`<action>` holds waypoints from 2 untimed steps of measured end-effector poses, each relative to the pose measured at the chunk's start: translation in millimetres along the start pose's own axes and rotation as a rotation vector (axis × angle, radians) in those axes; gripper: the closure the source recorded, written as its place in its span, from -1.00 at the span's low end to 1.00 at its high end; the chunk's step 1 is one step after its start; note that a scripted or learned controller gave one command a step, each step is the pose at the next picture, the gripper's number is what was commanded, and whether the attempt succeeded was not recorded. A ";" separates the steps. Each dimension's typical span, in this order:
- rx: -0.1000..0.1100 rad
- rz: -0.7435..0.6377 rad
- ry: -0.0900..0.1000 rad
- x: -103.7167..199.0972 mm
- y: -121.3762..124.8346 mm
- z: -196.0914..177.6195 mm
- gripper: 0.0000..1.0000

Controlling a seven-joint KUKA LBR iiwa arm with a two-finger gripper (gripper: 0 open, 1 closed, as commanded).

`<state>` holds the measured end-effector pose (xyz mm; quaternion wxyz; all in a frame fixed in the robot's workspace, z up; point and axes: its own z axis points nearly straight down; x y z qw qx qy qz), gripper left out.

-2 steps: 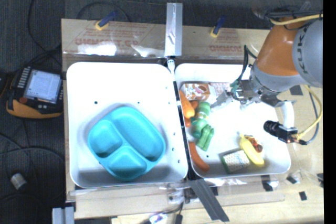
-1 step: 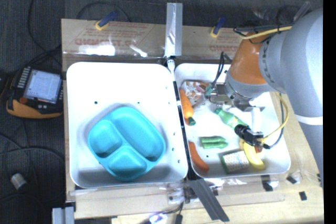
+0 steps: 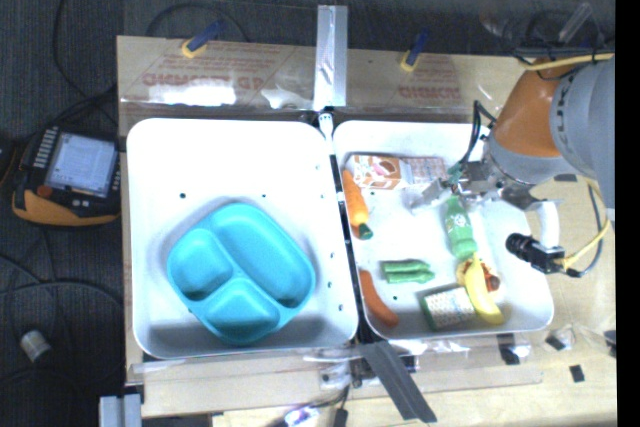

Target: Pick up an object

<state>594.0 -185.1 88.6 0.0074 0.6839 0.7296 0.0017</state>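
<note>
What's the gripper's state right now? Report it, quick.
Gripper: over the right bin, just above the green bottle; open or shut cannot be told, and nothing is seen held.

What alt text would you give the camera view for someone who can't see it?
A grey and orange robot arm reaches from the right, its claw above a green bottle in the right bin of toy food. The left bin holds a blue divided tray.
</note>
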 end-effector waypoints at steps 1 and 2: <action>0.002 0.001 0.004 1.5 1.3 -6.3 1.00; 0.015 0.116 0.004 23.3 26.4 -124.0 1.00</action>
